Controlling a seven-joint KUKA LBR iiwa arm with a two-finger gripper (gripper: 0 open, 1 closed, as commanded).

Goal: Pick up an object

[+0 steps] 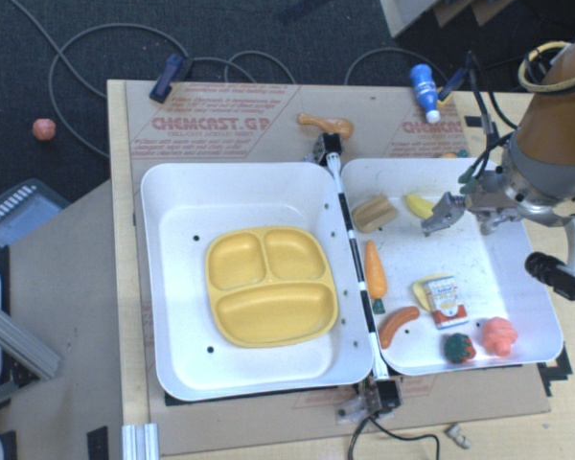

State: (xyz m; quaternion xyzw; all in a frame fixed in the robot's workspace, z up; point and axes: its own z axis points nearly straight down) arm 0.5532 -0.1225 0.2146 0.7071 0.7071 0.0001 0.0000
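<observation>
Grey two-finger gripper (pixel 439 217) hangs low over the upper part of the right shallow white bin (pixel 529 274), at the end of the grey arm with its orange band (pixel 554 123) reaching in from the right. Nothing shows between its fingers; how far apart they stand I cannot tell from this angle. Its tip sits just beside a small yellow banana-like toy (pixel 419 204), close to touching it, though contact is not clear.

Other pieces lie in the same right bin. A tan bread-shaped block (pixel 374 213) rests near the upper left corner, left of the yellow toy. An orange carrot toy (pixel 375 268) lies lengthwise along the left wall. Below it, a reddish-orange sausage-shaped toy (pixel 398 325) lies at a slant. A small yellow and red printed packet (pixel 442 301) sits near the middle, well below the gripper. Toward the lower right corner are a green and red strawberry-like toy (pixel 460 348) and, just beside it, a pink lumpy toy (pixel 499 336).

The left shallow white bin (pixel 172 286) holds a yellow three-compartment plastic tray (pixel 270 286), lying flat in its middle.

On the brown board beyond the bins lie a blue and white bottle (pixel 425 91), a blue clamp (pixel 168 77) and a tan curved piece (pixel 327 124).
</observation>
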